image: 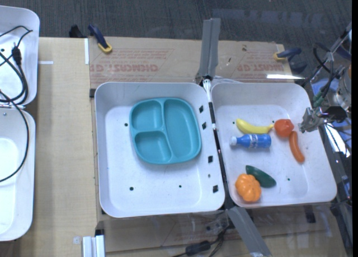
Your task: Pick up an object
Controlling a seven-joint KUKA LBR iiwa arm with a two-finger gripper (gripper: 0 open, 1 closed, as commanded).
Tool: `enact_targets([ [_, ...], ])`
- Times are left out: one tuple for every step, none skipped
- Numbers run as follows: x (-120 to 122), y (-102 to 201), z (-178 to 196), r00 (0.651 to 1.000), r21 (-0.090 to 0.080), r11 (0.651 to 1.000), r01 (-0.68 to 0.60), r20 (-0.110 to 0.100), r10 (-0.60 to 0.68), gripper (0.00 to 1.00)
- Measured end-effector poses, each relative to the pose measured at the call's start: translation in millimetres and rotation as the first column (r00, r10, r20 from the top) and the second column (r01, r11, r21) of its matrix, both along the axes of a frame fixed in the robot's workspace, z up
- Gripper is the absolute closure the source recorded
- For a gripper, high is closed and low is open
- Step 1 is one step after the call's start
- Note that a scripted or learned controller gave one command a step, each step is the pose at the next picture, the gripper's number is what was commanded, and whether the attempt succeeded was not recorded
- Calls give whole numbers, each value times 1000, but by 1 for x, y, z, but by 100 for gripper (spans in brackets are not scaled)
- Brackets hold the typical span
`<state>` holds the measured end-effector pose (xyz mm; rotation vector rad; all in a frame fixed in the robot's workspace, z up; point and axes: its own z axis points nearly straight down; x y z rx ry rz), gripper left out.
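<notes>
Progress: you have nothing lifted yet; every object lies on a bin floor, so the whole pick is left, judging from how things lie.
Gripper: you see the gripper [311, 120] at the right edge of the frame, over the right rim of the right bin [263, 96], just right of the tomato.
Jaws: you cannot tell whether they are wide or narrow; the tip is small and dark against clutter, and nothing sits between them.
Likely target: the orange carrot [296, 146] and the red tomato [283, 127] lie nearest the tip, in the right part of the right bin; which one the program means, you cannot tell.
Carrot axis: long axis runs from upper left to lower right, steeply; its upper end nearly touches the tomato.
Banana: the yellow banana [253, 126] lies roughly left to right, curved, its right end near the tomato.
Bottle: the blue and white bottle [251, 141] lies on its side just below the banana, long axis left to right, white end to the left.
Lower group: the orange pepper [248, 187] and the dark green vegetable [260, 176] touch, near the bin's bottom edge.
Left bin: the left bin [112, 155] holds a teal divided plate [165, 130], centre-left of the frame.
</notes>
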<state>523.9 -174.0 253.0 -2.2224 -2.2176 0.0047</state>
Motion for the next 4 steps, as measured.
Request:
enact_targets([
  [4, -28, 96, 1000, -1, 1000, -2, 2, 2, 100],
  [-6, 4, 16, 1000, 0, 1000, -5, 0, 5, 100],
  [14, -33, 114, 1000, -2, 1000, -4, 3, 4, 100],
  [-9, -7, 29, 1000, 0, 1000, -1, 0, 1, 100],
])
